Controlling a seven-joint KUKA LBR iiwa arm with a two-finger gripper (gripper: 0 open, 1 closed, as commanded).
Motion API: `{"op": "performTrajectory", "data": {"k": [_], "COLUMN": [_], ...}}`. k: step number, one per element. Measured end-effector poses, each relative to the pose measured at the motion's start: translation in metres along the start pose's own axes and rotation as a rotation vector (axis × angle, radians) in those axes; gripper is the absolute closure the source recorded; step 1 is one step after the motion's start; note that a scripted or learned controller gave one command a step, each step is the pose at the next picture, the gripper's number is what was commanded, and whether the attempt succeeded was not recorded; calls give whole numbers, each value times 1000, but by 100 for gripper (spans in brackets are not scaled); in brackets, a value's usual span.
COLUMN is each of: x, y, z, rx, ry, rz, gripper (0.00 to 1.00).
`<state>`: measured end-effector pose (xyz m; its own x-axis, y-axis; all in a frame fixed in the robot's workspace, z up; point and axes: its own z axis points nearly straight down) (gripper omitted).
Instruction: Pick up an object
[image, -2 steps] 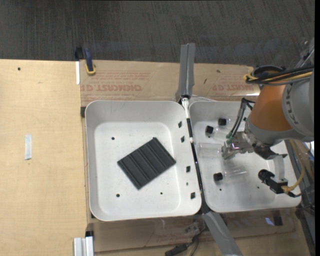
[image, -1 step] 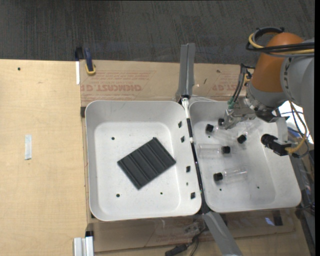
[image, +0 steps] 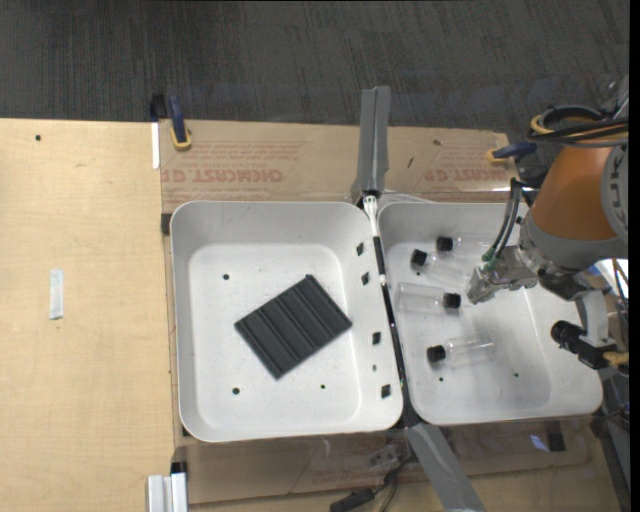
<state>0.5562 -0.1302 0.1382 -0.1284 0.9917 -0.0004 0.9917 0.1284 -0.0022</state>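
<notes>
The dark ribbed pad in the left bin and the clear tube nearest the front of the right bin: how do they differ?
The dark ribbed pad is flat, opaque and nearly black; the clear tube is see-through with a black cap. The pad is much larger than the tube. The pad lies turned at a slant in the left bin; the tube lies nearly level across the right bin. Both lie apart from the gripper.

1. Two shallow white bins are counted, the left bin (image: 190, 300) and the right bin (image: 520, 400).
2. One dark ribbed slab (image: 293, 325) is recorded in the left bin.
3. Three clear black-capped vials are recorded in the right bin: (image: 432, 250), (image: 428, 297), (image: 458, 349).
</notes>
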Motion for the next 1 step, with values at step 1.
{"op": "performTrajectory", "data": {"k": [1], "x": [6], "y": [33], "z": [-84], "rx": [-1], "ry": [-1], "rz": [-76], "gripper": [0]}}
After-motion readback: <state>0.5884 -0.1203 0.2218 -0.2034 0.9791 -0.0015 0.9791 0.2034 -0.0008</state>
